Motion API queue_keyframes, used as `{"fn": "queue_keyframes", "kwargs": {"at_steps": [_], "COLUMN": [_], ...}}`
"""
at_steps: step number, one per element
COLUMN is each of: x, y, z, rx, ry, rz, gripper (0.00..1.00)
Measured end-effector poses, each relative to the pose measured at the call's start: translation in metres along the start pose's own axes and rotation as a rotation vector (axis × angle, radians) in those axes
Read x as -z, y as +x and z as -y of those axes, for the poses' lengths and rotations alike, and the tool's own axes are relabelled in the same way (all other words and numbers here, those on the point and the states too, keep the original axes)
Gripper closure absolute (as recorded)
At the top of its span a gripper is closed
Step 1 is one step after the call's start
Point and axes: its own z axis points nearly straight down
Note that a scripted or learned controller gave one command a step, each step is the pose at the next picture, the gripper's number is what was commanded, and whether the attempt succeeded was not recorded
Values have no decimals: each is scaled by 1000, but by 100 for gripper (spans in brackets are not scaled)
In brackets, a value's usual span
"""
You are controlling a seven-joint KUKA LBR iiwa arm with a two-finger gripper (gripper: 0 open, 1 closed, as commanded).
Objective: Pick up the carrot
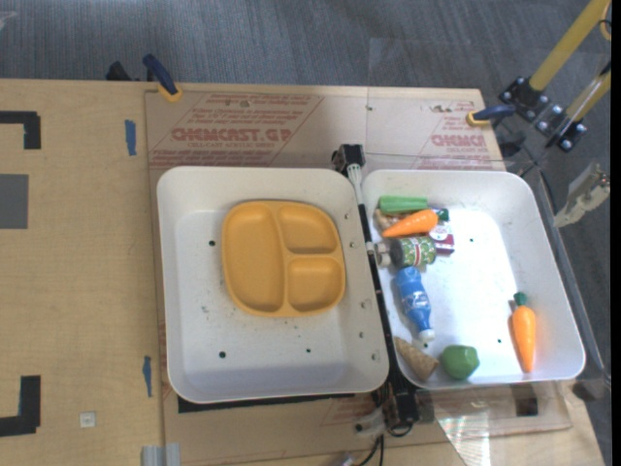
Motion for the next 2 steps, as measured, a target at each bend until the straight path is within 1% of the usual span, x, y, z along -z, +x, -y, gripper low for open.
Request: {"fn": "queue_keyframes", "kwargs": {"at_steps": [1,2], "x": [-61,-120], "y": [72,26], "z": [18,86], "rx": [402,685], "ry": [-2,-1], "rz": [-1,2], "gripper": [0,0]}}
